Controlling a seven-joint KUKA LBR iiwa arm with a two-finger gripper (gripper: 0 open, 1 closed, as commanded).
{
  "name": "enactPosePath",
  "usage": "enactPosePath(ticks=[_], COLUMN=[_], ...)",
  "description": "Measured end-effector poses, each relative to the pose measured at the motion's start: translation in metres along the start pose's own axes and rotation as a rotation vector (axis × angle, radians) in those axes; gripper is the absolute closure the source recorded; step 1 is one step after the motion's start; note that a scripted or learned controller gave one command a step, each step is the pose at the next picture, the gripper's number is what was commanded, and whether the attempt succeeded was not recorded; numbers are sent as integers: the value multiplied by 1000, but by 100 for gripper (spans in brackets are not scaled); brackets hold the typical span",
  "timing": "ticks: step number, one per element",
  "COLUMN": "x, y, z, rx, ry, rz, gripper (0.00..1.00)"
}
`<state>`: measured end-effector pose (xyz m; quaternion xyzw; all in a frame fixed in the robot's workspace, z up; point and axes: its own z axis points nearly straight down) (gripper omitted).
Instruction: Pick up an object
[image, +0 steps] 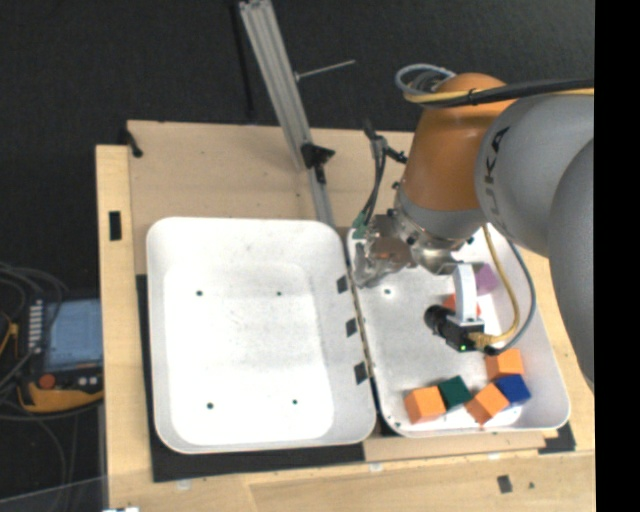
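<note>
My gripper (373, 258) hangs low over the upper left corner of the right bin (408, 352), close to the wall it shares with the left bin. The grey arm with its orange band (455, 150) covers the bin's upper right. Loose blocks lie along the bin's front right: an orange block (425, 403), a green block (455, 391), a second orange block (490, 402), a blue block (512, 388) and a third orange block (507, 362). A purple piece (485, 278) and a red-orange piece (465, 296) sit under the arm. None of them is at the gripper.
The left bin (250, 228) lies beside the right one on the wooden bench (210, 170). A slanted metal rail (285, 95) rises behind the bins. A black part with cables (447, 324) hangs from the arm over the right bin's middle.
</note>
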<state>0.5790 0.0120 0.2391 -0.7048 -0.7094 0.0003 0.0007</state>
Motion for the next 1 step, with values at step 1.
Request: enactPosePath(ticks=[1], x=[45], y=[-11], z=[10], rx=[0], ry=[0], rz=[1], gripper=[100])
